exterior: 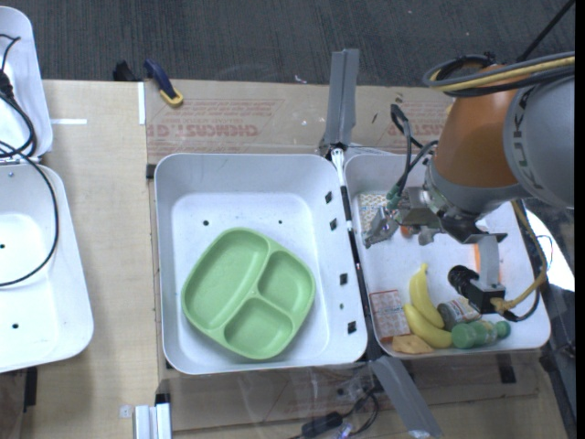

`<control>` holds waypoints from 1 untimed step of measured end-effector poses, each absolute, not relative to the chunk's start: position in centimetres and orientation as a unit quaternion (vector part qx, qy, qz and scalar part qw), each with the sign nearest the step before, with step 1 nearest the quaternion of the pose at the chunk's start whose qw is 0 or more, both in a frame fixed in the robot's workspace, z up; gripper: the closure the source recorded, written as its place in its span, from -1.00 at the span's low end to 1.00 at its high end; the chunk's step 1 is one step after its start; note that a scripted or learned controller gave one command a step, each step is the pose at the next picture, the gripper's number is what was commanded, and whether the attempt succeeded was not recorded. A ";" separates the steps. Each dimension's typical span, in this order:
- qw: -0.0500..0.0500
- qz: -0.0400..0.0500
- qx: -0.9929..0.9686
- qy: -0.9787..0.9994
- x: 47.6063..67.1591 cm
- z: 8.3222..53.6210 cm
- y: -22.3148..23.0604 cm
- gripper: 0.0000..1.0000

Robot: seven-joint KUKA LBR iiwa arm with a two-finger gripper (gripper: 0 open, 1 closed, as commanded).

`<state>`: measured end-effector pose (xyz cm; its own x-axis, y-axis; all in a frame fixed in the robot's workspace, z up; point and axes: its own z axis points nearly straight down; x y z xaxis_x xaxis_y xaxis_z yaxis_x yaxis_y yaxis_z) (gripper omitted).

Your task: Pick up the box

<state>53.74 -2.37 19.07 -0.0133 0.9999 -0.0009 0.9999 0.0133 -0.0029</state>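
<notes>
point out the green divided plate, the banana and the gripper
green divided plate [249,291], camera view, centre ridge between compartments
banana [420,302], camera view, middle of the curved body
gripper [382,229], camera view, between its tips

Robotics lab workstation.
Grey industrial arm [512,144] over two white bins [174,245] on a wooden desk [110,154], loose cables [27,135], dark carpet [228,16].

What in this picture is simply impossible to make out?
- Camera view: the gripper is too small and cluttered to read.
- The arm hides much of the right bin.
- The box: its print is too small.
- The green bottle is partly behind cables.
</notes>
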 end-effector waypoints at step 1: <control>0.001 0.002 -0.683 -0.730 49.9 19.0 -4.0 -1.00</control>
